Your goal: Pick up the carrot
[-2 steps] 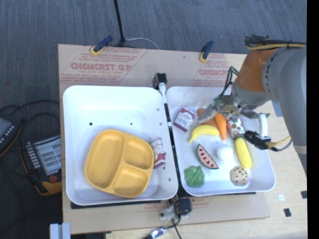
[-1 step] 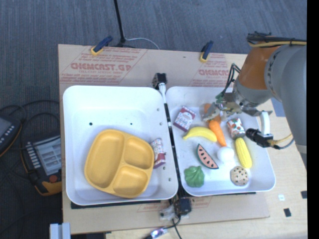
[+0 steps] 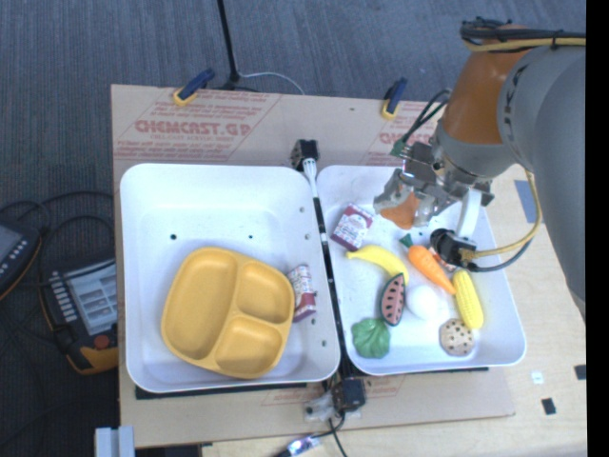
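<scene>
You see the carrot (image 3: 430,267) lying in the right bin (image 3: 504,350), slanted, with its thin end pointing up-left toward the arm (image 3: 485,93). Take the carrot as your landmark. The gripper (image 3: 417,198) hangs above and a little to the left of it, over the upper part of the same bin, and is not touching it. You cannot tell whether the gripper's grasp is wide or closed: the wrist body hides that part. An orange-brown piece (image 3: 400,213) sits right under the gripper, and you cannot tell whether it is held or merely lying in the bin beneath.

Just right of the carrot lies the corn (image 3: 467,298), touching or nearly touching its thick end. Just below the carrot sits the egg (image 3: 424,302). Left of the carrot is the banana (image 3: 375,257), with the watermelon slice (image 3: 393,299) below that. Up-left of the carrot, near the bin's wall, lies a maroon packet (image 3: 352,227). Well below the carrot, the cookie (image 3: 456,337) and a green leafy piece (image 3: 371,337) rest near the bin's front.

Far left of the carrot, in the left bin (image 3: 152,188), you find a yellow tray (image 3: 226,310) and, at its right edge, a small can (image 3: 303,291).
</scene>
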`<state>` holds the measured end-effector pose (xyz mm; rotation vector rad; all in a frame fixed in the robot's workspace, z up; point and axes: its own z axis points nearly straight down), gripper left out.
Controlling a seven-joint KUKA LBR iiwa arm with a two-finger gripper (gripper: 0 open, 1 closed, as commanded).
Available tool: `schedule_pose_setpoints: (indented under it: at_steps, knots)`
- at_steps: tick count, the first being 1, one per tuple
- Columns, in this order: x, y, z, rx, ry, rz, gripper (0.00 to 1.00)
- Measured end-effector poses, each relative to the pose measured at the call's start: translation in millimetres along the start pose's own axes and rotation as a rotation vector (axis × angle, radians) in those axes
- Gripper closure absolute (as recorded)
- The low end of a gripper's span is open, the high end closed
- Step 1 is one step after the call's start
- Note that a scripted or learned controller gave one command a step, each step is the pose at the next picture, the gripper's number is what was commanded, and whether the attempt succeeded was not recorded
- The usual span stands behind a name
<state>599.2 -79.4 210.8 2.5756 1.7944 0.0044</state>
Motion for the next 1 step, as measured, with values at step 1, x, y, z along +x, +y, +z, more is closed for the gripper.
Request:
schedule_pose_setpoints:
  at_steps: [1]
  knots:
    - [120.0, -63.3, 29.6, 0.013, -0.003, 0.185, 1.0]
